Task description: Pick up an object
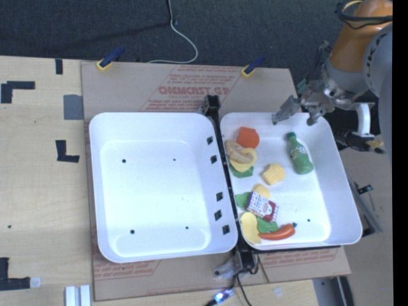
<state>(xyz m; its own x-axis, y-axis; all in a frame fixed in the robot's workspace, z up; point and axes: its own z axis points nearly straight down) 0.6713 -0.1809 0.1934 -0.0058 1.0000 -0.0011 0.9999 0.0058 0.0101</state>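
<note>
Two white bins sit side by side on a cardboard sheet: the left bin and the right bin, joined along a row of black clips. Everything I might pick lies in the right bin. A green bottle lies tilted near the far right of it, apart from the rest. Toward the dividing wall, an orange-red piece sits just above a tan and yellow-green cluster, and a yellow corn piece rests between that cluster and the bottle. Nearer the front edge, a small red-and-white packet lies on top of green and yellow pieces, with a red chili pepper just beside a yellow piece at the front rim. My gripper hangs over the far rim of the right bin, above and apart from the bottle, its two fingers spread and nothing between them. My arm comes in from the right, the orange band above the wrist, tilted down toward the bin. A black cable trails across the dark floor behind.
</note>
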